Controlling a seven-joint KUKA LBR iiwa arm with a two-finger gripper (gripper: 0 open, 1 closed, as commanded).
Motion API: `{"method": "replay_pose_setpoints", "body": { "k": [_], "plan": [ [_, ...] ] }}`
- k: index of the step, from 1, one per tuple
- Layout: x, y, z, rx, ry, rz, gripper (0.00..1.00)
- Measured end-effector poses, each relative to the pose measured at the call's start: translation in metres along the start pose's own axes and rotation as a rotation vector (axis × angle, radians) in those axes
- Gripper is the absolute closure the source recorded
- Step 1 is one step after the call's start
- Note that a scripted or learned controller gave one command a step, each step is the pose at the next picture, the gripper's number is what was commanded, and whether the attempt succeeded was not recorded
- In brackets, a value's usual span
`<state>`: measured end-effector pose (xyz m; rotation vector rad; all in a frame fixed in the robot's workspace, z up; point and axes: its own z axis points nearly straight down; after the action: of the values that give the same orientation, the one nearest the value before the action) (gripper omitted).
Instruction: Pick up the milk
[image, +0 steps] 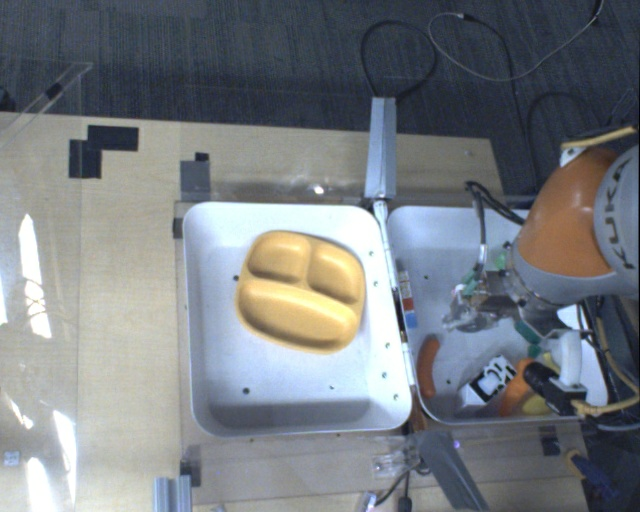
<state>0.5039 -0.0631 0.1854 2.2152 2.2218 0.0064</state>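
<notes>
Single fixed camera above the bench (100, 300), looking down at a slant, far edge of the bench at top with dark floor (250, 50) beyond. Mid distance: both white bins fit, left bin (205, 330) fully, right bin (430, 240) partly covered by the arm (580, 220) coming in from the right. The claw (470, 305) sits right of frame centre.

Two white bins sit side by side. The left bin (200, 330) holds one yellow bread loaf (300, 290). The right bin (435, 240), beside it, holds several small items, too jumbled to count.
</notes>
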Motion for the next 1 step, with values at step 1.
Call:
{"method": "replay_pose_setpoints", "body": {
  "k": [1],
  "plan": [
    [-0.0392,0.0008,-0.0663,0.0,-0.001,-0.073,1.0]
  ]
}}
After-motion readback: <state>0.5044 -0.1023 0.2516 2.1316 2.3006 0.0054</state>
